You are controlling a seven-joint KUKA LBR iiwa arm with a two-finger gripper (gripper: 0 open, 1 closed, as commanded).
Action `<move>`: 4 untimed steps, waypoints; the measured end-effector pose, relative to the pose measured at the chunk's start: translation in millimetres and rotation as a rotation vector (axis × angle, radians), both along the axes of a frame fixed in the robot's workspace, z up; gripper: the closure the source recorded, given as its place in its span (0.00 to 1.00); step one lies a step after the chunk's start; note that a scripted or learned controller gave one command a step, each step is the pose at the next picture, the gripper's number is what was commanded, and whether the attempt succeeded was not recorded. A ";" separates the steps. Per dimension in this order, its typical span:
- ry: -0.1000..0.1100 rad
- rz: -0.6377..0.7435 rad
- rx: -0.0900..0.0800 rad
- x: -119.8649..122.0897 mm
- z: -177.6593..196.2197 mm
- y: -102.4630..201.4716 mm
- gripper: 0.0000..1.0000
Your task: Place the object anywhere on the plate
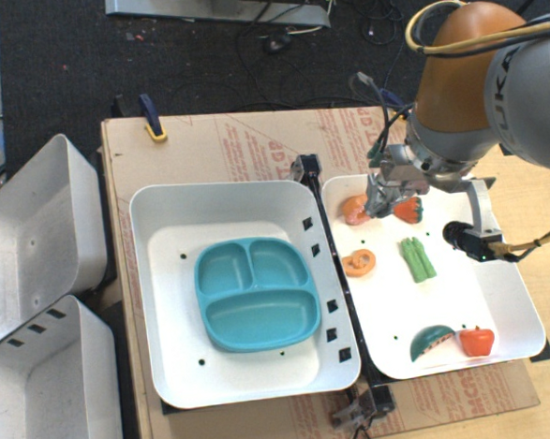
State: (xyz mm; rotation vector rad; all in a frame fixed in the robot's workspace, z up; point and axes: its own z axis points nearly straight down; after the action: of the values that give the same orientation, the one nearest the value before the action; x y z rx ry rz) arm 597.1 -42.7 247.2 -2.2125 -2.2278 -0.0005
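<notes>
A teal divided plate (pixel 258 293) lies in the left bin (pixel 158 297). The right bin (pixel 505 282) holds several toy foods: an orange-pink piece (pixel 353 211) at the back left, a red piece (pixel 409 212) beside it, an orange ring-shaped piece (pixel 359 262), a green vegetable (pixel 416 258), a melon slice (pixel 432 341) and a red-orange pepper (pixel 477 341) at the front. My gripper (pixel 383 201) hangs low over the back of the right bin, between the orange-pink piece and the red piece.
The grey arm with its orange band (pixel 464 36) comes in from the upper right above the right bin. Black clips (pixel 308 169) line the divider between the bins. More white bins (pixel 32 231) stand off the bench to the left.
</notes>
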 end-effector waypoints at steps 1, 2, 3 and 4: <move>0.001 0.000 0.000 -13.0 -2.0 43.6 1.00; 0.002 0.001 0.000 -16.0 -17.9 94.7 1.00; 0.000 0.002 0.000 -32.1 -11.5 156.1 1.00; 0.002 -0.007 -0.003 -31.5 -25.2 151.8 1.00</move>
State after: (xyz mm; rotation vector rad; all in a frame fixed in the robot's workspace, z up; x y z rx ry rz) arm 565.6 109.0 221.9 -2.2212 -2.2201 0.0047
